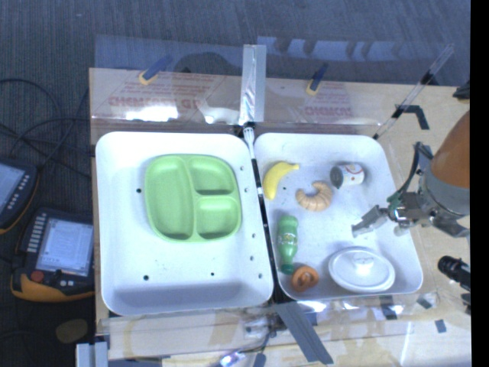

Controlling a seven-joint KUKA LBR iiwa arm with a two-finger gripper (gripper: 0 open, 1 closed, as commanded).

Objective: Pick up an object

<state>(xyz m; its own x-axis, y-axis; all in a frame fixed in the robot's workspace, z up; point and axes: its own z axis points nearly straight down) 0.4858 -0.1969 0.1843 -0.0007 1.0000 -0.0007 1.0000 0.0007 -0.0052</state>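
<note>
The right bin (382, 153) holds a yellow banana (276, 177), a tan croissant (315, 196), a small white ball with red marks (348, 175), a green bottle (286, 240) lying on its side, an orange round object (304, 277) and a white round bowl (361, 269). My gripper (383, 225) hangs over the right side of this bin, just above and right of the white bowl. It is open, with one finger (367, 222) pointing left, and nothing sits between the fingers.
The left bin (114, 205) holds a green divided plate (192, 196). A thin divider wall (258, 205) separates the two bins. Clear plastic panels stand behind the bins. A handheld pendant (53, 247) lies off the bench to the left.
</note>
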